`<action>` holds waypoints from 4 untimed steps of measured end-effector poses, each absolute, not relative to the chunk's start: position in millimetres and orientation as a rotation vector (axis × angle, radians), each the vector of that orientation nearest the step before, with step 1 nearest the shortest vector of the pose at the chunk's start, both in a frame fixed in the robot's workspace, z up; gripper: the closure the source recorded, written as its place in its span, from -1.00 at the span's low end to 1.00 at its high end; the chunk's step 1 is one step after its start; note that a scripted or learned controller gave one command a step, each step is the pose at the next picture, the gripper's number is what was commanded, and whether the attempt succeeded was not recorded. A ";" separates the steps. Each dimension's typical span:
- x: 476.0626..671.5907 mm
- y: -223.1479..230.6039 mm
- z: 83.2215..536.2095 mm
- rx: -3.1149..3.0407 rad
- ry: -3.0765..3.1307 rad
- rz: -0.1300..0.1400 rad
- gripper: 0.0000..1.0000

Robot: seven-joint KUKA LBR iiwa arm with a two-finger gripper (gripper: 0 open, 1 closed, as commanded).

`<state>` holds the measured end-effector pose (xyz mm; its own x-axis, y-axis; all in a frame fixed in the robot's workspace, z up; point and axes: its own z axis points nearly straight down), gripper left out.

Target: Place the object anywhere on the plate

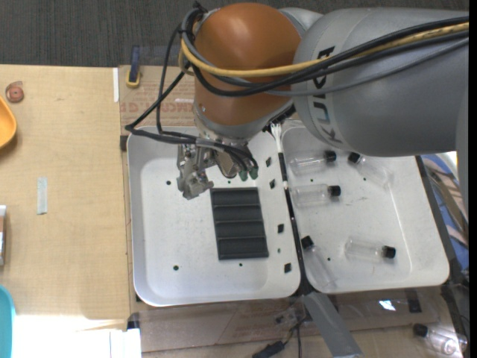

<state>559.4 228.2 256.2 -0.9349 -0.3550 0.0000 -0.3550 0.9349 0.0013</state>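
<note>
Left of frame centre the gripper (192,176) hangs over the left bin (149,274), its opening impossible to tell, while the likely objects, small clear vials with black caps (330,192), lie in the right bin (417,267), seemingly light, stiff and slippery, best pinched across the middle of the body

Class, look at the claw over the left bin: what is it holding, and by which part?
It cannot be told: the claw hangs above the left bin, beside the black ridged plate, with nothing clearly visible in it.
</note>
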 end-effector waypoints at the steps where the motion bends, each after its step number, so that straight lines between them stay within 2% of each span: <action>1: 493.6 228.3 292.7 0.838 -3.030 -0.002 1.00; 2: 493.5 228.4 292.6 0.839 -3.030 -0.002 -1.00; 3: 500.1 227.9 130.3 0.442 -3.109 0.000 -1.00; 4: 501.2 226.5 139.0 0.434 -3.110 -0.002 1.00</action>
